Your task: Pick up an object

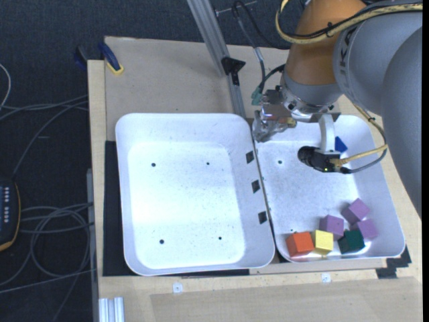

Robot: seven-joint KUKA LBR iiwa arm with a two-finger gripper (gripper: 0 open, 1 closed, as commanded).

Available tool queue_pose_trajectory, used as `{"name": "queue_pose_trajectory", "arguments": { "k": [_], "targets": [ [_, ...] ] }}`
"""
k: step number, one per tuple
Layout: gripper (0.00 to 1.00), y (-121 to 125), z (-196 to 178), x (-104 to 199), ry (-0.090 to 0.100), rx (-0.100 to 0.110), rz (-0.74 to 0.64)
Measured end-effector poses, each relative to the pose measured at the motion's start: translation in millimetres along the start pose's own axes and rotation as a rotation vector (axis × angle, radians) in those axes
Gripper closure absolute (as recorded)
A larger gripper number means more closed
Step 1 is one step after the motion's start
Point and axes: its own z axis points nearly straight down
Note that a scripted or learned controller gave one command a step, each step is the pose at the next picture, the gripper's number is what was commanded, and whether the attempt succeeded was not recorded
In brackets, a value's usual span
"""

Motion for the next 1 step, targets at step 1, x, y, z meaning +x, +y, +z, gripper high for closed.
{"name": "queue_pose_trajectory", "arguments": {
  "k": [1],
  "targets": [
    [1.0, 5.0, -14.2, 60.5, 0.001, 0.0, 0.0]
  ]
}}
